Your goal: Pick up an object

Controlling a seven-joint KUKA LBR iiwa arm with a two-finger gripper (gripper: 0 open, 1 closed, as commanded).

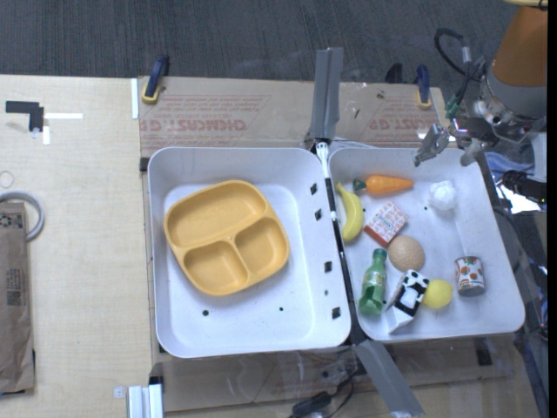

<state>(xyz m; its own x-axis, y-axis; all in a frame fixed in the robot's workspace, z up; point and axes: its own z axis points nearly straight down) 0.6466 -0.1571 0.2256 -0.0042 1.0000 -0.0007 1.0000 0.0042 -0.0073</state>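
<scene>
The right bin (503, 259) holds an orange carrot (387, 183), a banana (350, 212), a white crumpled ball (443, 196), a red and white packet (385, 223), a tan round ball (406, 253), a green bottle (372, 281), a black and white carton (407, 296), a yellow lemon (438, 294) and a small can (469, 276). My gripper (450, 149) hangs over the far right rim of that bin, above and behind the white ball. It is open with nothing between its fingers.
A yellow divided plate (226, 236) lies in the left bin (174, 320). A grey divider post (326, 94) stands behind the seam between the bins. Blue clamps (157, 77) hold the cardboard backing. A brown paper bag (13, 303) lies at far left.
</scene>
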